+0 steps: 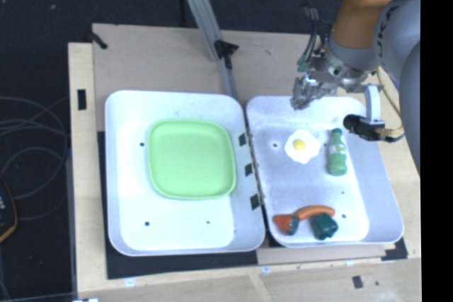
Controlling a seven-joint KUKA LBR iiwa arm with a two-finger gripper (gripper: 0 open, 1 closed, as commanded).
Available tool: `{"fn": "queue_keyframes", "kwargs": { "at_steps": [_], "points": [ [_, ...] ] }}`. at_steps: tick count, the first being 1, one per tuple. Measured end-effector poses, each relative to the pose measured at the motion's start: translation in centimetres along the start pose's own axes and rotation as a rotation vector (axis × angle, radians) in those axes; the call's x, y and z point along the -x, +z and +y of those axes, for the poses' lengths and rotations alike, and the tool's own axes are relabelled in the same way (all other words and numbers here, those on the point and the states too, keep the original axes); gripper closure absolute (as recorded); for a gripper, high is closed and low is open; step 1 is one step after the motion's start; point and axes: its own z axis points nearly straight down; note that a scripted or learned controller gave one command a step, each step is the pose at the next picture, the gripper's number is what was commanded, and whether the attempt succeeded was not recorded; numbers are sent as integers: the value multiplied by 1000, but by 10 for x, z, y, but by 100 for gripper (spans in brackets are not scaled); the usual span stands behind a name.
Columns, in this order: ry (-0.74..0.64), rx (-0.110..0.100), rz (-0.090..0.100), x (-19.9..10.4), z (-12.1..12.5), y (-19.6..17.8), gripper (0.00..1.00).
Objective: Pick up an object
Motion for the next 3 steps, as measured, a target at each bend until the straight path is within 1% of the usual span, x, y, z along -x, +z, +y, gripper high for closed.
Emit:
{"fn": "queue_keyframes", "kwargs": {
  "at_steps": [1, 2, 3],
  "points": [
    [0, -1, 0, 1, 1, -39, 100],
    [-3, -4, 0, -51, -13, -37, 100],
    [-3, -4, 0, -99, -21, -26, 100]
  ]
}}
